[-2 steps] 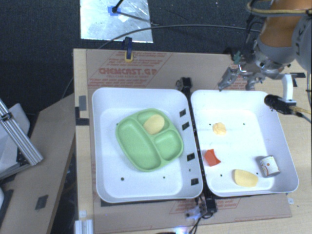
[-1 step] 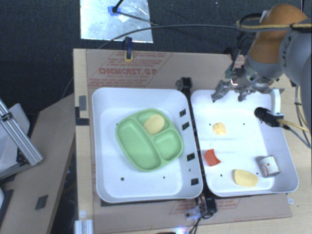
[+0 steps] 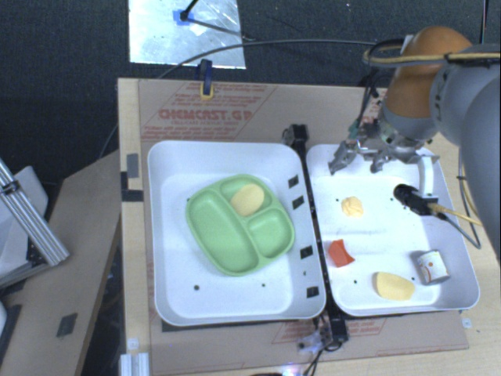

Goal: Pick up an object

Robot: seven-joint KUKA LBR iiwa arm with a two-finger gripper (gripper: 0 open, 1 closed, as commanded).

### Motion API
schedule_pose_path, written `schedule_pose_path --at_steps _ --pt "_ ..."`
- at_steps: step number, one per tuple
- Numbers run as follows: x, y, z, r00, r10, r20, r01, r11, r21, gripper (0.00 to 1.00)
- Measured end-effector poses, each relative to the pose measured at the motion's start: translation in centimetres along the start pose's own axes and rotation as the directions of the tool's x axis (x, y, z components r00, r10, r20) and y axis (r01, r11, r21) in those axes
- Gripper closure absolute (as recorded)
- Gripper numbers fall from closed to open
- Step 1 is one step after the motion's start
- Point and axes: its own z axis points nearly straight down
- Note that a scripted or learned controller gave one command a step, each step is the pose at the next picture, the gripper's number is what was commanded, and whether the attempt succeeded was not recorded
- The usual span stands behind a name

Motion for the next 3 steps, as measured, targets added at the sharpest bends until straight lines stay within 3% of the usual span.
schedule_pose_path --at_steps 1,2,3 --pt "0.2 -0.1 6.2 1.000 0.001 0.000 -0.001 1.000 0.002 0.00" --pt "0.2 0.1 4.8 1.000 0.000 0.001 0.000 1.000 -0.006 1.00" --pt "-0.6 0.5 0.0 1.000 0.004 0.001 -0.004 1.000 -0.008 1.00"
